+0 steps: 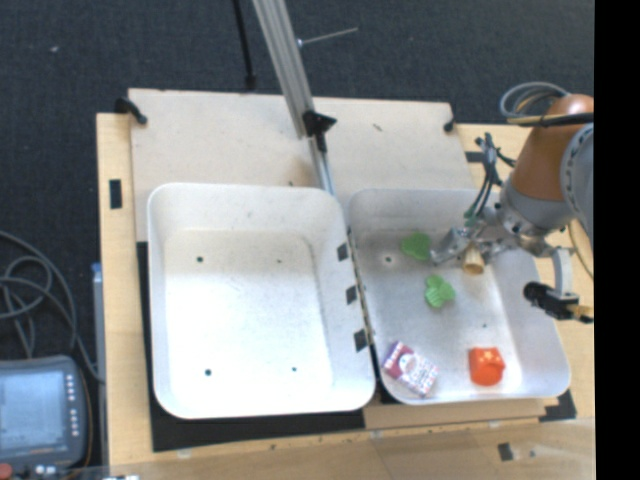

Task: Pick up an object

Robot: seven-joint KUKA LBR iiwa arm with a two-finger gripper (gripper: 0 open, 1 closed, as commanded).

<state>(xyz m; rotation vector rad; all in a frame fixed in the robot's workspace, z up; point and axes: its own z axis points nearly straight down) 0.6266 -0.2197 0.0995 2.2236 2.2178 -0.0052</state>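
Note:
The right bin [520, 368] holds two green pieces, one [416, 245] further back and one [438, 291] nearer the middle. An orange-red object [486, 366] lies toward the front right, and a red and white packet [411, 369] lies at the front left. My gripper [452, 250] hangs over the back of this bin, just right of the further green piece. A small tan piece [473, 262] shows beside the gripper. Nothing shows between the fingers.
The left bin [250, 298] stands beside the right one, with a divider edge [352, 288] between them. A slanted metal pole [290, 68] rises from the back of the bench. Cables run along the arm at the right.

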